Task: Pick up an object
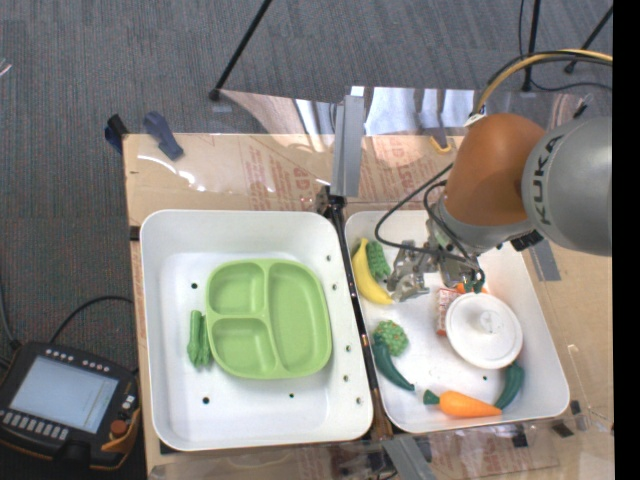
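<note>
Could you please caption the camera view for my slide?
Gripper hovers beside a banana in the right bin; green tray fills the left.

Green divided tray (268, 318): smooth, matt plastic. White bins (160, 268): glossy plastic. Bench (230, 173): bare wood beneath a clear, shiny sheet.

Bright, even overhead light — glare on the clear panel (400, 108), soft shadows, slight overall blur
</note>
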Motion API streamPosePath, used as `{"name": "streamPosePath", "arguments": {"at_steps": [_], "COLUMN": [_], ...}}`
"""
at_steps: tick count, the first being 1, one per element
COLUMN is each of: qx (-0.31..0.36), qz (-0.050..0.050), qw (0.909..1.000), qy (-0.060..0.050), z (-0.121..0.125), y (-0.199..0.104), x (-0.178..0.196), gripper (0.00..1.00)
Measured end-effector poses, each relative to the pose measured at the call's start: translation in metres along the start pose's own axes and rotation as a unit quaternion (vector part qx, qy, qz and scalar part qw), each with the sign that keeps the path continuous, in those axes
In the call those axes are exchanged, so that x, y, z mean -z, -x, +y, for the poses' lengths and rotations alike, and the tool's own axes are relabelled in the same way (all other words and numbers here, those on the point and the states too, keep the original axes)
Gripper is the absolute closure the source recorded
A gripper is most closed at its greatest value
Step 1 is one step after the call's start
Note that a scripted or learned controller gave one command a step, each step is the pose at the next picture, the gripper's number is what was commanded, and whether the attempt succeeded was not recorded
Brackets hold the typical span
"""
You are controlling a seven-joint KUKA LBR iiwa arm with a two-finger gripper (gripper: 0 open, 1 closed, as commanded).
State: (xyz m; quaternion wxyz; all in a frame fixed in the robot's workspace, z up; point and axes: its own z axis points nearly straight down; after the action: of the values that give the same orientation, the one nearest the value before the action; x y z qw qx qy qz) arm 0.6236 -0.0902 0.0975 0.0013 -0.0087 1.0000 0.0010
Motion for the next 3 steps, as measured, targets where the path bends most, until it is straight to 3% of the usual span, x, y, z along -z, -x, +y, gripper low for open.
{"name": "streamPosePath", "arguments": {"at_steps": [1,2,3], "qx": [-0.101,-0.081,-0.08], "qz": [0.001,0.0,0.0], "qw": [0.9949,0.9967,0.9968], "qy": [-0.001,-0.002,-0.001], "z": [-0.009,-0.09,-0.088], "y": [0.021,-0.005,-0.004], "x": [-0.01,-0.007,-0.007], "gripper": [1.0,1.0,0.0]}}
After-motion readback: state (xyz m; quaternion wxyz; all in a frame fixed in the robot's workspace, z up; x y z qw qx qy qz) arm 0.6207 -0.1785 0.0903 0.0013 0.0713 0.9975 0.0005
